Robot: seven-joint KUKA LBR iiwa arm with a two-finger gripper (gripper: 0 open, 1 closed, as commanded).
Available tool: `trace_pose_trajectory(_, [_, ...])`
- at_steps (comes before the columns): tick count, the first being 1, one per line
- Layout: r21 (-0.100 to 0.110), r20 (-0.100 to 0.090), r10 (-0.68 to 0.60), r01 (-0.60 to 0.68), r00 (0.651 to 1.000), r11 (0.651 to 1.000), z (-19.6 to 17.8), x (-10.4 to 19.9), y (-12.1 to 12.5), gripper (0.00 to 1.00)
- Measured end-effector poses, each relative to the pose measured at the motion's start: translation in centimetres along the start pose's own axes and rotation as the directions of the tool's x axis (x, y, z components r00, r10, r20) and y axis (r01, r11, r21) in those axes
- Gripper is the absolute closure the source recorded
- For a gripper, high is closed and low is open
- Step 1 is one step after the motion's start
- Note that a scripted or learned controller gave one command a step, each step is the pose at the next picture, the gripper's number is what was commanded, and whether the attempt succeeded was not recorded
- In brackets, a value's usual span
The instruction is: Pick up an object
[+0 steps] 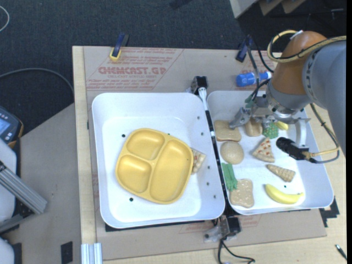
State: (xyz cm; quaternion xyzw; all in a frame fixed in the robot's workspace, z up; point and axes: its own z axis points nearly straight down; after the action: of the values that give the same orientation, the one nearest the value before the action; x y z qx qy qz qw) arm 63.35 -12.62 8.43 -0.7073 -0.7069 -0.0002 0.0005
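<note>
Looking down at a slant, the camera showed a brown tabletop [137, 70] printed with red lettering and carrying two shallow white bins side by side. The left bin [110, 120] was the larger and held a yellow plate [154, 165] with three compartments, lying flat near its middle. A small pale cracker-like piece [198, 159] sat just beside the plate's right edge.

The grey arm [330, 70], with its orange band [294, 65], reached in from the right over the far part of the right bin [322, 186]. Its hand [258, 117] hung low at the back of that bin, just above a tan piece [253, 128] and a small green piece [270, 130]. Whether the hand was open, closed, or gripping anything could not be told, because the wrist covered it.

The right bin held an assortment of toy foods. A yellow banana [283, 194] lay along the near edge. A slice of toast [242, 193] lay near the front left corner, touching a green strip [229, 176] beside the bin's left wall. A round beige bun [231, 152] sat behind them, and a flat tan square [226, 131] behind that. A pizza slice [264, 150] lay mid-bin, with a tan cone-shaped wedge [281, 172] just in front of it.
</note>
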Motion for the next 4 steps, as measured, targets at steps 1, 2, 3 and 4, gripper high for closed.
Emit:
trace_pose_trajectory(1, [-0.011,0.002,0.0,0.0,1.0,1.0,-1.6,-0.1,0.3,1.0])
trace_pose_trajectory(2, [-0.006,0.003,0.0,0.0,1.0,1.0,-6.7,-1.0,0.2,1.0])
trace_pose_trajectory(3, [-0.006,0.003,-0.001,0.001,1.0,1.0,-11.7,-1.9,0.4,1.0])
trace_pose_trajectory(4, [-0.006,0.003,-0.001,0.001,1.0,1.0,-14.2,-1.9,0.5,1.0])
